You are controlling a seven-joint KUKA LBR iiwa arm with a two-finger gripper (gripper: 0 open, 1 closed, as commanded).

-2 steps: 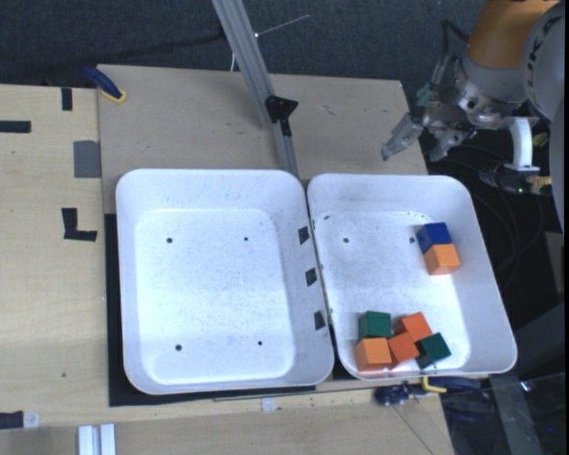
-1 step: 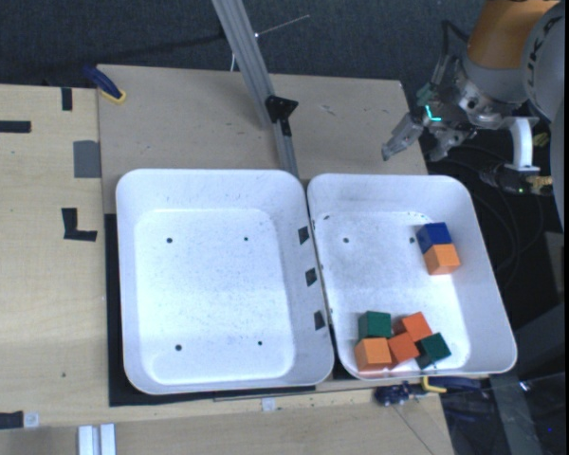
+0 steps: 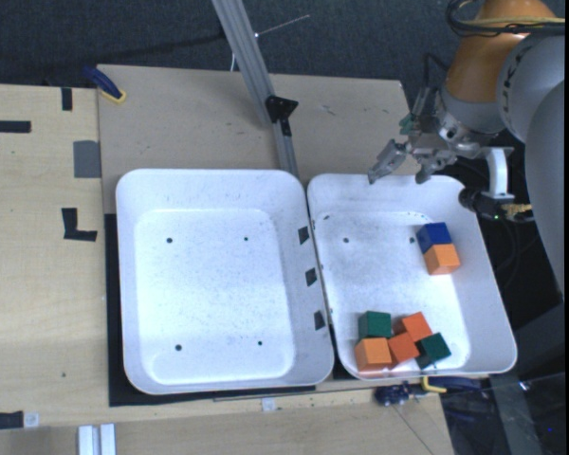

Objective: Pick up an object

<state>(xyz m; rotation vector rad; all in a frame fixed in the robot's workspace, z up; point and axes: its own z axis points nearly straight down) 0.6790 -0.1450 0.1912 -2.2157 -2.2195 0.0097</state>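
Observation:
My gripper (image 3: 398,172) hangs over the far rim of the right bin (image 3: 379,254), fingers spread open with nothing between them. In that bin, a blue block (image 3: 433,234) touches an orange block (image 3: 442,258) near the right wall, well below and to the right of the gripper. A cluster lies at the bin's near edge: a dark green block (image 3: 375,325), an orange block (image 3: 372,353), a reddish-orange block (image 3: 410,336) and another green block (image 3: 433,349).
The left bin (image 3: 209,273) lies beside the right one. A slanted metal pole (image 3: 256,64) crosses the bench behind the bins. The grey arm with its orange band (image 3: 493,55) fills the upper right. Black tape marks sit on the wood at left.

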